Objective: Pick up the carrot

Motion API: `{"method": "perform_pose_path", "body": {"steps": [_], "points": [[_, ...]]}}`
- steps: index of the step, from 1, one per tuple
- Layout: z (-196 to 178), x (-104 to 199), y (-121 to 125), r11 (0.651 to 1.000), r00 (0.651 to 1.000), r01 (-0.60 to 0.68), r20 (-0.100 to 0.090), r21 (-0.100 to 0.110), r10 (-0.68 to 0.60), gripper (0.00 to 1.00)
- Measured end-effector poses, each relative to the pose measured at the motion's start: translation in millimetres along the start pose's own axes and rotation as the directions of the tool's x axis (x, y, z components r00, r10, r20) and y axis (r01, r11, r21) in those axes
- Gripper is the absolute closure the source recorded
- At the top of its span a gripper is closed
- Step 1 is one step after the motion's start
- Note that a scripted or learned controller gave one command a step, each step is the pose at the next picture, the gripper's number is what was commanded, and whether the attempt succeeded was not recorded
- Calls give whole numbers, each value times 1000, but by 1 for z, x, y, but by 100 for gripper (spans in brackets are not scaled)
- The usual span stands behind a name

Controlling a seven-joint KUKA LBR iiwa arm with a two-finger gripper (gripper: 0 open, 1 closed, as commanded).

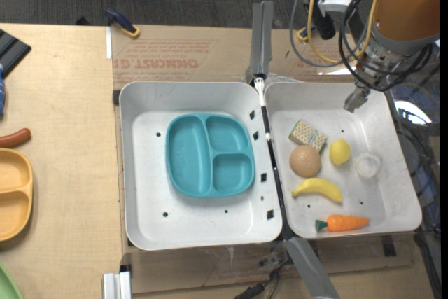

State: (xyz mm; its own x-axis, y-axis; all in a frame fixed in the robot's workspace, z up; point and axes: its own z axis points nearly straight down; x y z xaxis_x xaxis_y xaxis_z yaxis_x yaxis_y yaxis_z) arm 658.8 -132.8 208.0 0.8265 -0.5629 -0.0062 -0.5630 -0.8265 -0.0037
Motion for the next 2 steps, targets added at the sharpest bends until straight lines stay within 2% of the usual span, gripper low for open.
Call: {"method": "perform_pose_path", "body": {"steps": [1,2], "points": [[-65,19,75,998,998,-67,-6,2,67,100],[24,-28,0,1000,1000,1,1,-1,-1,100]]}}
